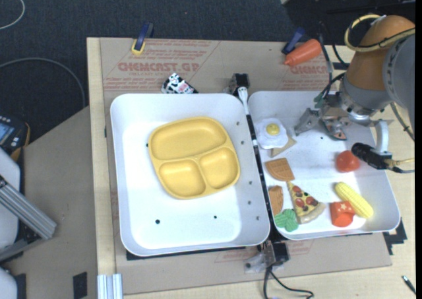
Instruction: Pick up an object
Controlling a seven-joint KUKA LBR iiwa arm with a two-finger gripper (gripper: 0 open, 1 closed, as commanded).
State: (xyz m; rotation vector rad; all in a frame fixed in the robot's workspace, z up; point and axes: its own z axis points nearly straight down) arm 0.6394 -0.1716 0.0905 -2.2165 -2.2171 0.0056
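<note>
Claw point(321, 119) spread wide above right bin point(389, 189); nothing between its fingers.

Right bin point(389, 189): open white floor in middle, between fried egg point(271, 131) and red piece point(347, 160). Near edge crowded: pizza slice point(304, 201), green piece point(287, 220), corn point(354, 199), red block point(341, 214), toast pieces point(281, 169) along left wall. Arm point(369, 66) and gripper point(321, 119) block far end. Left bin point(132, 218): yellow divided tray point(193, 157) fills centre; bare floor at near side and along rims.
</note>
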